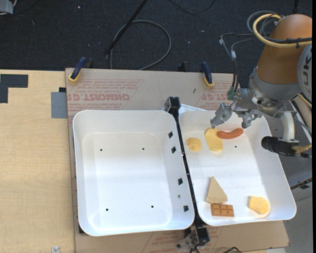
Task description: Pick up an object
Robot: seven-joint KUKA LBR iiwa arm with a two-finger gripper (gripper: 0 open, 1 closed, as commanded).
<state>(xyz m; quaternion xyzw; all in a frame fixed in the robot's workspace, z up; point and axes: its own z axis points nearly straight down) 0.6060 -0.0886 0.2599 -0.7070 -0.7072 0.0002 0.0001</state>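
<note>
My gripper (234, 118) hangs over the far part of the right bin (274, 167), its two grey fingers (219, 115) spread open with nothing between them. Just below the fingertips lies a red-orange sausage (230, 134). A yellow cup-like piece (214, 140) touches the sausage's left end. Further left sits a small yellow round piece (194, 144). Near the bin's front edge are a tan wedge (216, 190), a brown waffle square (222, 210) and a yellow waffle-textured piece (258, 205).
The left bin (126, 173) stands beside the right one, with a black divider strip (180, 157) along their shared edge. Clamps (207, 74) hold the cardboard sheet at the back. The wooden bench (26, 162) extends to the left.
</note>
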